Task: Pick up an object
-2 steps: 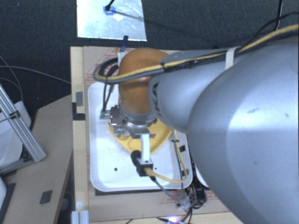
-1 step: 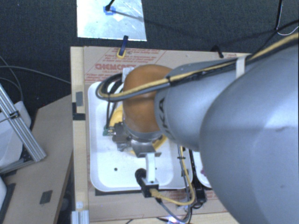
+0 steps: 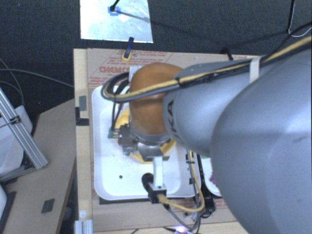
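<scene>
Arm low over left bin
Arm point(image 3: 204, 116) hid the gripper; finger state could not be told. A yellow object point(image 3: 146, 156) lay beneath; a blind, off-centre grasp risked missing

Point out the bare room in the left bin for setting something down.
Free patch: the left bin's near-left floor, bordered by its left wall, its front rim and the arm's wrist, bare but for a small dark speck. Crowded: the bin's middle, where the wrist sits over a yellow object, with cables along its right side.
</scene>
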Robot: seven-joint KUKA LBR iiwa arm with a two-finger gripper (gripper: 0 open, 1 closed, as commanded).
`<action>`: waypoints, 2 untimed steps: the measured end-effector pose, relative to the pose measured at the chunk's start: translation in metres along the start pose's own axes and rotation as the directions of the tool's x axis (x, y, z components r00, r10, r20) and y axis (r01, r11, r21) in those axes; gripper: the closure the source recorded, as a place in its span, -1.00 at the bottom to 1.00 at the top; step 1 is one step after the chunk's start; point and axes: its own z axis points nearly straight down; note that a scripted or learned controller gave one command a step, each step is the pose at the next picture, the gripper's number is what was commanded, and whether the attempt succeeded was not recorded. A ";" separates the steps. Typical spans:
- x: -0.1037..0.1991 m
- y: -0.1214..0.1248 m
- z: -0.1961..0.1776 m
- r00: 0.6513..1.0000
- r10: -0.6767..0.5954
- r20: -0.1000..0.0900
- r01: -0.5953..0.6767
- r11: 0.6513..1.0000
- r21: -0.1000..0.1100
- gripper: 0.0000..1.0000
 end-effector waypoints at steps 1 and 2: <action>0.000 0.001 -0.010 1.000 0.001 -0.001 -0.001 1.000 0.000 1.00; -0.014 0.053 0.095 1.000 -0.002 0.001 0.002 1.000 -0.008 1.00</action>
